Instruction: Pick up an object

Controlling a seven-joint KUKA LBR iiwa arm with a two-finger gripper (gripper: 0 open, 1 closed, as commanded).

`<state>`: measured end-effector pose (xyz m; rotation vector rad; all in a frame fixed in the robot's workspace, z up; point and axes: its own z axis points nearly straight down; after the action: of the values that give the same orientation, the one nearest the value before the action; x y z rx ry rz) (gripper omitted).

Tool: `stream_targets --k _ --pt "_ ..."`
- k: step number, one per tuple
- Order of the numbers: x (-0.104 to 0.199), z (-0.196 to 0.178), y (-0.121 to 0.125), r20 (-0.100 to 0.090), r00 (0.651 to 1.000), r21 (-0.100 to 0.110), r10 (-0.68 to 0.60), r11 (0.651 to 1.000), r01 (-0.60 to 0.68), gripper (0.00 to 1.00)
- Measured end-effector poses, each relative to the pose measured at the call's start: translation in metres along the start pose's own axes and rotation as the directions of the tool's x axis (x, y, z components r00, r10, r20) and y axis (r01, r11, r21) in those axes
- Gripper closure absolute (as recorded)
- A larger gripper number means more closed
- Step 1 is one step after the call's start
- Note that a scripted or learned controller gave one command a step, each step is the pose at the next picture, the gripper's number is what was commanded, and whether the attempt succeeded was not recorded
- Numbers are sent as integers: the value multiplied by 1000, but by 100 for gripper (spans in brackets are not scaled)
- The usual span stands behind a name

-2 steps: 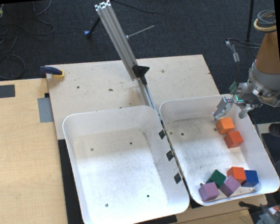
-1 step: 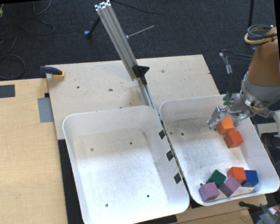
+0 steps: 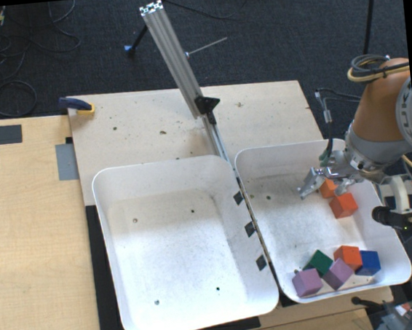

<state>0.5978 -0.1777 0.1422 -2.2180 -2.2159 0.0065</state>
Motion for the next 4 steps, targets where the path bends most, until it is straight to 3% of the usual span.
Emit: stream_targets --k 1,2,4 --pt "2 52 1 -1 1000 -6 -1 1000 1 0" --pt "1 41 0 -1 1000 -4 4 1000 -4 100" --pt "-10 -48 3 3 1000 -10 4 1000 -4 100"
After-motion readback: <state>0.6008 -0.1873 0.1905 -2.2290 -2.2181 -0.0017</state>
